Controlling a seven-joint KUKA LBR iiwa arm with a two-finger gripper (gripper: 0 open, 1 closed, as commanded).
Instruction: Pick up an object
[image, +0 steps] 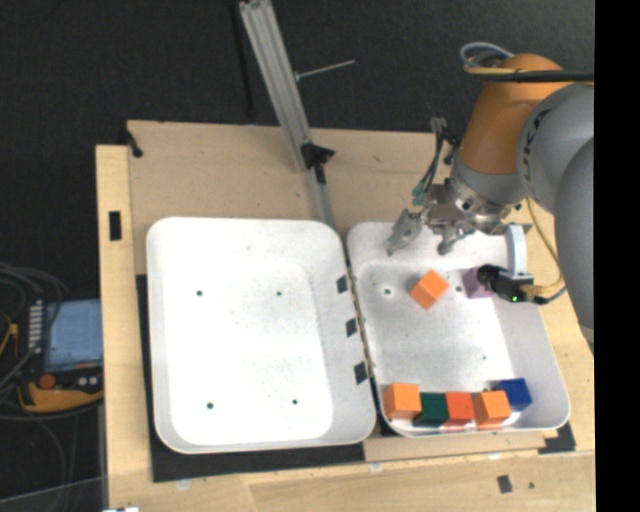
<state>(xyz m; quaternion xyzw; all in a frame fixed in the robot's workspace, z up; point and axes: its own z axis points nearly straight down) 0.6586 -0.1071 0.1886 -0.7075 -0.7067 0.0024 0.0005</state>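
An orange cube (430, 289) lies loose in the upper middle of the right bin (455, 345). A small purple block (474, 284) sits to its right, next to a black part of the arm. Along the bin's front wall stand an orange block (403, 399), a green block (432, 408), two more orange blocks (460, 406) and a blue block (515, 393). My gripper (428, 235) hangs over the bin's back edge, above and slightly behind the orange cube. Its two fingers (404, 232) are spread apart with nothing between them.
The left bin (250, 330) lies beside the right one, with black clips at the seam. A slanted metal rail (285, 95) crosses the back of the bench. Cables and a blue box (75, 335) sit off the bench at the left.
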